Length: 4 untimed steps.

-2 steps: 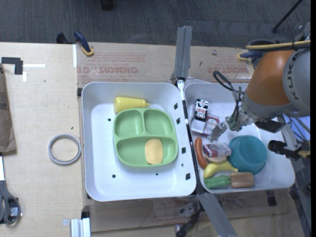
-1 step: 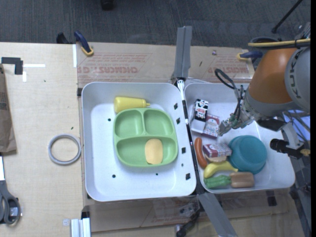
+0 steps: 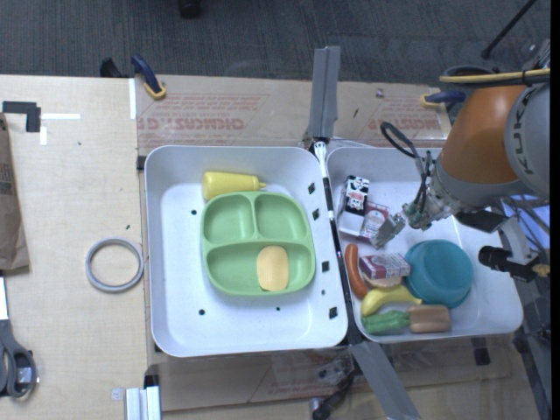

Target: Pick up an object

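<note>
Camera view | end effector (image 3: 411,217) over right bin (image 3: 499,322) | teal bowl (image 3: 440,271) beside

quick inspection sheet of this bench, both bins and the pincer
surface: wooden bench bearing left bin and right bin, side by side.
job's things: left bin holds a green divided plate with a yellow piece in its lower compartment, and a yellow bottle above the plate. Right bin holds a teal bowl, banana, red sausage and small packets.
clutter: grey ring on the bench left of the bins.
grippers: pincer low over the right bin, beside a packet; grasp unclear.
cables: black cable looping by the wrist.
surroundings: dark carpet beyond the bench.
</note>
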Available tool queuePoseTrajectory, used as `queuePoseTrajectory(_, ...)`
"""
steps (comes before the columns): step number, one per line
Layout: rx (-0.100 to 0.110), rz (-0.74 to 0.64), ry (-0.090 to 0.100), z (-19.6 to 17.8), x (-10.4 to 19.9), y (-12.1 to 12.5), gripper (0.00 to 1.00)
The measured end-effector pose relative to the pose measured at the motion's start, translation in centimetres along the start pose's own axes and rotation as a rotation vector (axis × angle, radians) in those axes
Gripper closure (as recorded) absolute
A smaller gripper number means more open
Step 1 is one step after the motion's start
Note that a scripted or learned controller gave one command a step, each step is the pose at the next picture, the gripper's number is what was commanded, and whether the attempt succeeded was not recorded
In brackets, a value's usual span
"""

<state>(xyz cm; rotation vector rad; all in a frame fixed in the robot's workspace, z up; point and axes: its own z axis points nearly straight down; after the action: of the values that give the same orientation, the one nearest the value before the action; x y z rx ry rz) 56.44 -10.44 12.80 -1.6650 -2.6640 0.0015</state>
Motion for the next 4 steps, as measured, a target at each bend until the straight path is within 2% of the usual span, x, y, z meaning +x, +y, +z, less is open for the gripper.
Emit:
queuePoseTrajectory(1,-0.001,0.075,-0.001,-1.6,-5.6,3.6,0.0)
queuePoseTrajectory(2,0.0,0.024,0.0,2.6,-8.8,-4.4,0.0)
queuePoseTrajectory(3,-0.003,-0.295,-0.003,-3.3,-11.5,-3.4,0.0)
queuePoseTrajectory(4,-0.001,-0.155,0.001,1.6,-6.3,-5.1,0.0)
